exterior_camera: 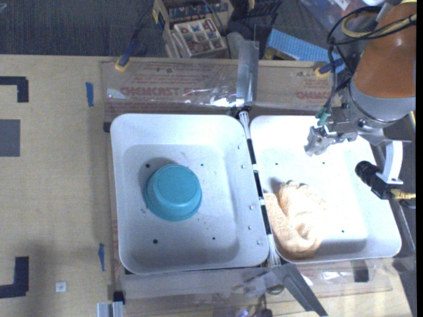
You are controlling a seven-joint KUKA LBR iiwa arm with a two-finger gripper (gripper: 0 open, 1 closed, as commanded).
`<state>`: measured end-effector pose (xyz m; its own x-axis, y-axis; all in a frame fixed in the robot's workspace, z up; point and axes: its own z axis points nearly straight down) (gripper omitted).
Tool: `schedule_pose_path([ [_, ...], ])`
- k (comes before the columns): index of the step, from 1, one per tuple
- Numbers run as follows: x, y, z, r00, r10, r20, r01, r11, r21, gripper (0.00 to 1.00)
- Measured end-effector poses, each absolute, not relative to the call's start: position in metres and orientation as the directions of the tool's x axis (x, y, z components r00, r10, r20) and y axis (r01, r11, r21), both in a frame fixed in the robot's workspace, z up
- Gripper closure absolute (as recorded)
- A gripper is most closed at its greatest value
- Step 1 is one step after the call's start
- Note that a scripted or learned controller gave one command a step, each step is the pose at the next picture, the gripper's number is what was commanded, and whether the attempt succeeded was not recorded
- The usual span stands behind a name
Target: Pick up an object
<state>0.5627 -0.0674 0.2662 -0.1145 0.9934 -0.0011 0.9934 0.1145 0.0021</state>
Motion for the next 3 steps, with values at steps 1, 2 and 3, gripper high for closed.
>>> schedule_pose_path([
  [1,0.563,-0.067,0.266,-0.115,0.993,-0.001,0.993,0.115,0.002,0.0],
  [2,0.542,-0.075,0.347,-0.087,0.996,-0.002,0.996,0.087,0.002,0.0],
  [3,0.532,-0.05,0.245,-0.151,0.989,-0.001,0.989,0.151,0.001,0.0],
])
